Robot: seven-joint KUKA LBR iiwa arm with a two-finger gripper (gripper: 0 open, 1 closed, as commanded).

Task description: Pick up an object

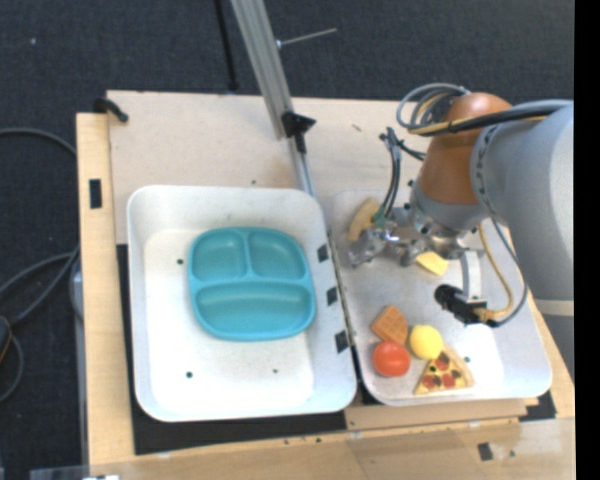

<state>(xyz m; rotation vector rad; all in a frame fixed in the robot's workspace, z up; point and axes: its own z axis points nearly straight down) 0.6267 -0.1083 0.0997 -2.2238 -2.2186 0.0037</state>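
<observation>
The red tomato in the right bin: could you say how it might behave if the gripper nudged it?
The tomato looks round and smooth, so it would probably roll or slip. It touches the waffle and sits beside the lemon, which may block it.

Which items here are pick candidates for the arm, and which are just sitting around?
Pick candidates, right bin:
round red tomato toy
yellow lemon toy
pizza slice toy
tan waffle toy
yellow banana toy

Just sitting around:
turquoise divided plate in left white bin
</observation>
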